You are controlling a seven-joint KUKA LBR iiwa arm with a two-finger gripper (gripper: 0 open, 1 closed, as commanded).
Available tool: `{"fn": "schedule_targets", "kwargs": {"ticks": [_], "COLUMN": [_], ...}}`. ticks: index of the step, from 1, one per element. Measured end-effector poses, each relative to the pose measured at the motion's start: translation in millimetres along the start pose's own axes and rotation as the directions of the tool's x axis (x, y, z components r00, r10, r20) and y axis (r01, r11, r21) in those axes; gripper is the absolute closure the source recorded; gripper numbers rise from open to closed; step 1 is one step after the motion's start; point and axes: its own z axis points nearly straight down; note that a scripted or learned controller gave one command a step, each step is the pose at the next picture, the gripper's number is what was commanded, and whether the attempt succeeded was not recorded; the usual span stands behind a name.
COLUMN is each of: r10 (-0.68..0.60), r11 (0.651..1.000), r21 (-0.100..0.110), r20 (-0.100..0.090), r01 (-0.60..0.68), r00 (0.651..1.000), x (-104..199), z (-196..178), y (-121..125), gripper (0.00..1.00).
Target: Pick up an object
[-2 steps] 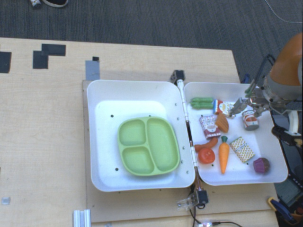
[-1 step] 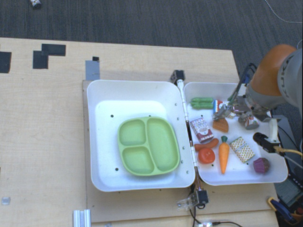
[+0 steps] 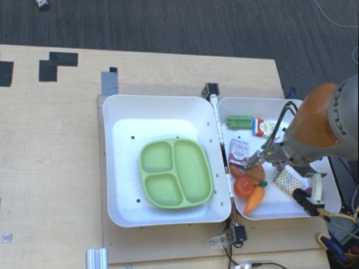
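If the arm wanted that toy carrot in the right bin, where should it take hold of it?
Probably around the thick orange middle of the toy carrot, coming straight down from above. It lies flat and slanted, green top toward the red tomato and tip toward the bin's near wall. Closing across its narrow width, on the sides free of the tomato, looks safest.

A single fixed camera is mounted above the pale wooden bench (image 3: 50,150) and looks down at a slant. It stands far enough back to frame both shallow white plastic bins (image 3: 120,167) side by side. Dark grey carpeted floor (image 3: 168,15) crosses the top.
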Motion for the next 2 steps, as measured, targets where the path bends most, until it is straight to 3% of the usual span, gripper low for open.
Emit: {"fn": "schedule_targets", "kwargs": {"ticks": [1, 2], "r10": [-0.002, -0.002], "r11": [1.000, 1.000], "r21": [-0.008, -0.007], "r20": [-0.002, -0.003], "r01": [0.002, 0.002], "r00": [1.000, 1.000], "x": [1.6, 1.6], "z": [-13.1, -12.7], "y": [3.5, 3.2], "gripper": [1.00, 0.00]}}
